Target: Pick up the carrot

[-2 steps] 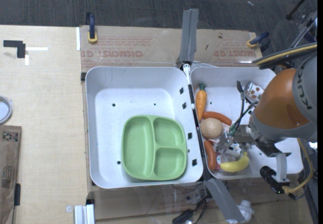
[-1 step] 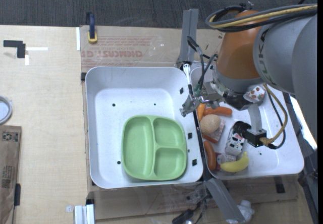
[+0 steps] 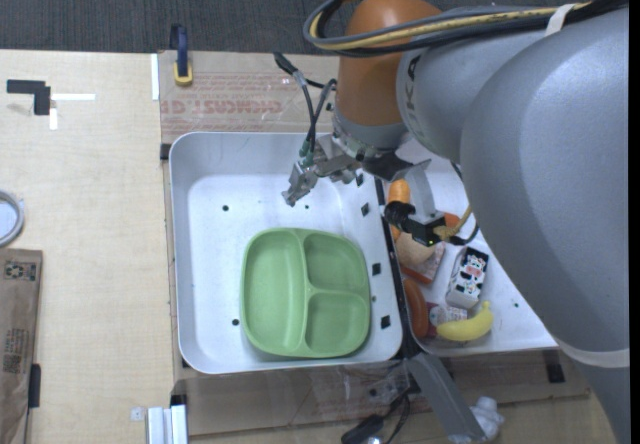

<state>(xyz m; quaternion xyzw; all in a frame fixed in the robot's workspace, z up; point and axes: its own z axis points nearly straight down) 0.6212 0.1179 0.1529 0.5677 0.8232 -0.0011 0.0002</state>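
An orange piece that looks like the carrot [image 3: 399, 193] lies at the near-left edge of the right bin [image 3: 520, 317], right by the divider between the bins. The arm partly covers it. My gripper [image 3: 296, 188] hangs over the upper middle of the left bin [image 3: 200, 232], to the left of the carrot and apart from it. It points down and left, just above the green plate's far edge. I see nothing held in it.
A green divided plate [image 3: 305, 292] fills the lower half of the left bin. The right bin holds a banana [image 3: 466, 326], a small white and black box [image 3: 466, 277] and other orange-red items [image 3: 416, 300]. The arm's bulk covers most of the right bin.
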